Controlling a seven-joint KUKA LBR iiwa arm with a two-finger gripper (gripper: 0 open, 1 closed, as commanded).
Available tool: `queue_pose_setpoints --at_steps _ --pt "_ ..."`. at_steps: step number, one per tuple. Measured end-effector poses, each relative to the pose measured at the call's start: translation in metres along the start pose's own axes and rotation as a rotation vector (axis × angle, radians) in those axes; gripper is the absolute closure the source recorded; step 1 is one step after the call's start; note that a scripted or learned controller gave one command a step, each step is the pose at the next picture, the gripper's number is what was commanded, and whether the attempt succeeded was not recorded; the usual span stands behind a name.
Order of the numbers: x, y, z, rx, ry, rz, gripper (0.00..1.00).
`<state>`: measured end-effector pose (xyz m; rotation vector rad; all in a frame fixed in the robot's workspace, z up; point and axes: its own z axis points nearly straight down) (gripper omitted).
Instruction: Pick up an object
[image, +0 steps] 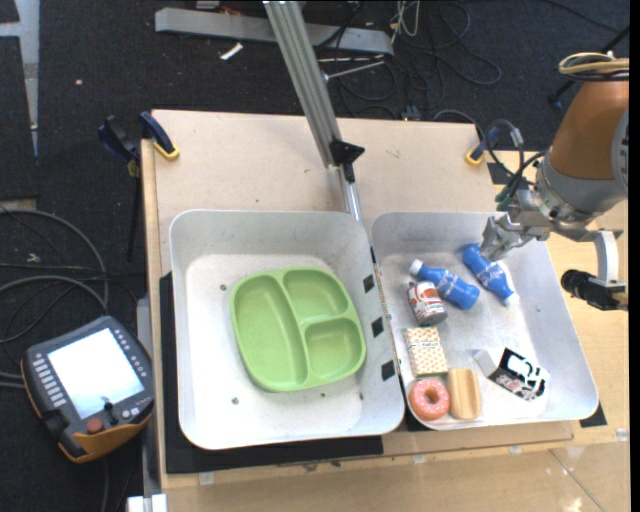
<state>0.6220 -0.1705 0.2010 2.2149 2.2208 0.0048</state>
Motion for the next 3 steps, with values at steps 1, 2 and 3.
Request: queue_pose_setpoints --at_steps 1,2,3 --pt "0.004 0.008 -0.046 -0.001 0.0 -0.001 1.0" --pt "0.004 0.009 -0.089 0.0 0.0 0.0 1.0" --pt "0.059 0.014 -0.088 0.005 0.003 -0.005 1.0"
